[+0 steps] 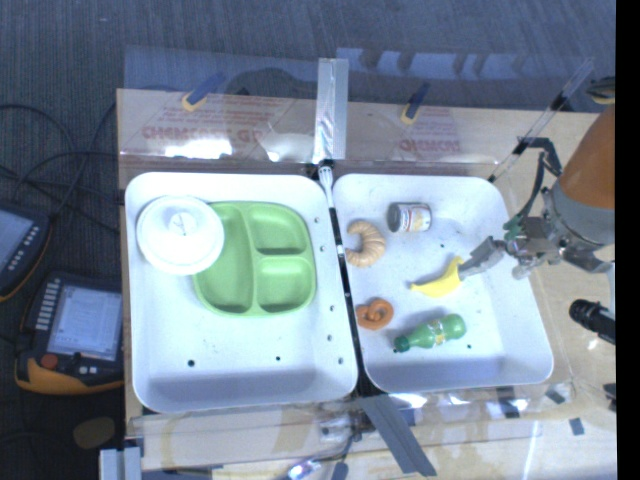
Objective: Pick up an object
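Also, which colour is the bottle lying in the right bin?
Green, with a darker cap; the bottle shows best in the camera view.
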Available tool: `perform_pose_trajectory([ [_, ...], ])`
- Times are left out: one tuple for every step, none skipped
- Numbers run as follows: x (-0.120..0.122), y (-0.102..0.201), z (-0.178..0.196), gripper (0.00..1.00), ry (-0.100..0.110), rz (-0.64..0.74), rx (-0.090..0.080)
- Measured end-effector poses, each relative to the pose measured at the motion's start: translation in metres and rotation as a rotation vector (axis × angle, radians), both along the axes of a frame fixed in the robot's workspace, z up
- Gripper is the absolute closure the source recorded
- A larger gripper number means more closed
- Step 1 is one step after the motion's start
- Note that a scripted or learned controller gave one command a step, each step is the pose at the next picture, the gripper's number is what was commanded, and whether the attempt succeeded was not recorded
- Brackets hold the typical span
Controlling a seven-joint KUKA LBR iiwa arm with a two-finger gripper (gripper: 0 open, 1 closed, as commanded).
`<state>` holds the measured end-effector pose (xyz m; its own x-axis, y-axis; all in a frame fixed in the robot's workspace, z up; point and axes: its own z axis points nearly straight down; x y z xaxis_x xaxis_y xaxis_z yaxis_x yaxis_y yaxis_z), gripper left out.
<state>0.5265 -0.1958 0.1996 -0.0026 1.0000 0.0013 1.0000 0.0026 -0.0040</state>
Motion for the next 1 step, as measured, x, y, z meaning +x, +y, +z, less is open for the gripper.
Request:
perform_pose_trajectory([
  [0.0627,0.0061,-0.1103,0.0,-0.012,-0.071,-0.007],
])
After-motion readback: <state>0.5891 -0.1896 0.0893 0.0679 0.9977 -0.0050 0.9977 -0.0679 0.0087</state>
